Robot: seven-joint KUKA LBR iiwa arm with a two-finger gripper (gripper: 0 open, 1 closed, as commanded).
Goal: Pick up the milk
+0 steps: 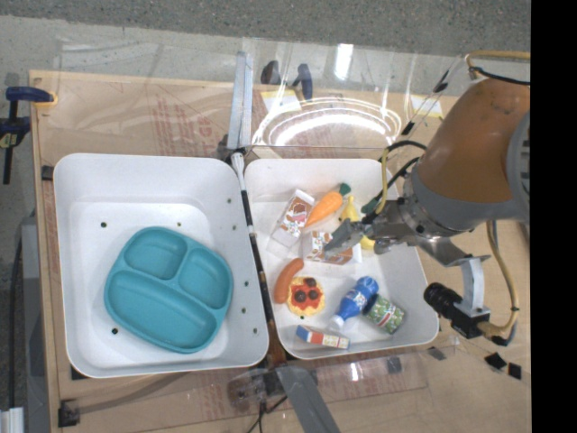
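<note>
Bench, two white bins | milk (294, 216) lies tilted, far-left in right bin (263, 180), beside carrot (326, 207) | gripper (345, 235) hovers just right; we cannot tell its opening | we advise centring over carton, clearing carrot.

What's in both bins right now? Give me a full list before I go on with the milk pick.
Tray: one, teal, three compartments, in the left bin.
Milk carton: one, white with brown print, upper left of the right bin.
Carrot: one, orange with green top, right of the milk carton.
Sausage: one, orange-red, left side of right bin.
Pizza slice: one, yellow with dark toppings, beside the sausage.
Bottle: one, blue and white, lower right bin.
Can: one, green, right of the bottle.
Tube: one, white and red, near front wall.
Gripper: one, grey, above a small brown carton.
</note>
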